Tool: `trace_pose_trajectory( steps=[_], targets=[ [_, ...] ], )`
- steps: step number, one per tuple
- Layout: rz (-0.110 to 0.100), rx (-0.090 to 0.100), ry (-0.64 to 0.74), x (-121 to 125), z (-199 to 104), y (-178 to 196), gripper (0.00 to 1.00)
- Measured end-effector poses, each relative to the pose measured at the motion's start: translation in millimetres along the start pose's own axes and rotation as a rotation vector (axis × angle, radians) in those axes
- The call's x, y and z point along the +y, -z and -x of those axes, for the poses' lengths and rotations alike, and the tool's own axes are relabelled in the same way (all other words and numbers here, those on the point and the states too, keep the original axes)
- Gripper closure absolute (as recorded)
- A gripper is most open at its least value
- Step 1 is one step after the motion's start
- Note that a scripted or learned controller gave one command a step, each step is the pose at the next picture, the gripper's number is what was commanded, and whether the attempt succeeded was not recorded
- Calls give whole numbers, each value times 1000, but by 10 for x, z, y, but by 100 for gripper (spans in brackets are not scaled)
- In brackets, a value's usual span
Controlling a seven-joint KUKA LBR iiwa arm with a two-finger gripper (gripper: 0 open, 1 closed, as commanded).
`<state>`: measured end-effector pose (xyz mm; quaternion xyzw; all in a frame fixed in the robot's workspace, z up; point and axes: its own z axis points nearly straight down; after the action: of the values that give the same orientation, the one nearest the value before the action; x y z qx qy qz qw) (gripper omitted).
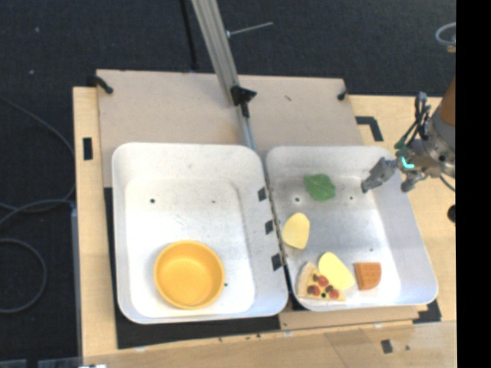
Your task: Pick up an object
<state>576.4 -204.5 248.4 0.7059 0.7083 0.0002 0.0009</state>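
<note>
Camera view shows the end effector (393,173) with fingers apart, holding nothing, over the right bin (399,240) near a green lump (320,187).

A pale wood desk (88,205) stands on dark carpet (46,44). A tan board (176,113) lies on the desk. A grey metal rail (215,37) slants across the carpet toward the board. Thin cables (31,205) trail at left.

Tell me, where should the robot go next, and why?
Probably a short move left and down toward the green piece. The end effector hovers at the right bin's upper right holding nothing, and that piece lies nearest, apart from the other items.
</note>
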Motion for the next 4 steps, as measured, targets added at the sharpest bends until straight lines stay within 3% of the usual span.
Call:
trace_pose_trajectory(
  steps=[3, 4],
  targets=[
    [-3, -1, -5, 31, 4, -1495, 0],
    [4, -2, -8, 49, 13, -1358, 100]
  ],
)
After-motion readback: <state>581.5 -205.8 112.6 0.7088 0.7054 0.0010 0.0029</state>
